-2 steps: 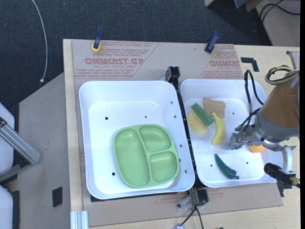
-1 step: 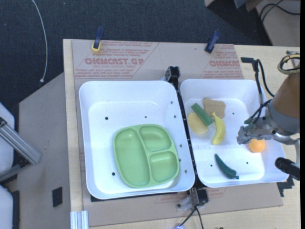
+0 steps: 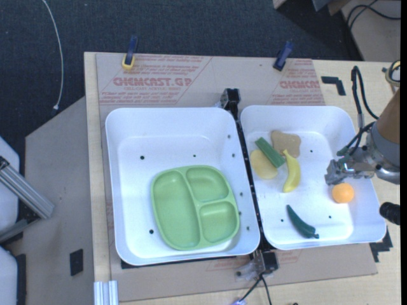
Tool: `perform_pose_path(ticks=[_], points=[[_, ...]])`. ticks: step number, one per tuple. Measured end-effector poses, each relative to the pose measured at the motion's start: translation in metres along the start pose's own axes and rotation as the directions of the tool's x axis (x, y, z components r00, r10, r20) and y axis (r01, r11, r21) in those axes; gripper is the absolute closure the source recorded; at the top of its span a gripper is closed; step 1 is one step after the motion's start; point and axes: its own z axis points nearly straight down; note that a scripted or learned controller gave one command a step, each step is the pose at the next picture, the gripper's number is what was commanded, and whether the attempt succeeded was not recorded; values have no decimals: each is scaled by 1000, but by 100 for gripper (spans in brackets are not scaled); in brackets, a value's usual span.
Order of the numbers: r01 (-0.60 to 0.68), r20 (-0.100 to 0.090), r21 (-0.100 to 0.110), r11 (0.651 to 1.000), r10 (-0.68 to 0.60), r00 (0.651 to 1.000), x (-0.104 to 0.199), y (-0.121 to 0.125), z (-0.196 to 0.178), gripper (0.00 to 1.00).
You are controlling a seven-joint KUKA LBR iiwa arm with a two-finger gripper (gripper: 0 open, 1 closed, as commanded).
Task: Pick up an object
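The right bin (image 3: 318,122) holds several items. A small orange ball (image 3: 343,193) lies near its right wall. My gripper (image 3: 339,170) hangs just above and slightly left of the ball, reaching in from the right; nothing is visibly held in it. Further left lie a yellow banana (image 3: 292,172), a green block (image 3: 269,152), a pale yellow round piece (image 3: 261,166) and a tan piece (image 3: 287,141). A dark green vegetable (image 3: 301,222) lies near the bin's front.
The left bin (image 3: 127,138) holds a light green divided plate (image 3: 194,206) towards its front. A black divider (image 3: 245,170) runs between the bins. Blue clamps (image 3: 283,56) hold the board at the back edge.
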Motion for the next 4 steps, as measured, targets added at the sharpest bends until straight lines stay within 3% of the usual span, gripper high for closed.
perform_pose_path(ticks=[1,3,4], points=[[0,0,1,1000,0,1000,0,1,-21,100],[5,-3,3,1000,-5,1000,96,44,-9,100],[1,-3,4,1000,-1,1000,150,60,-21,100]])
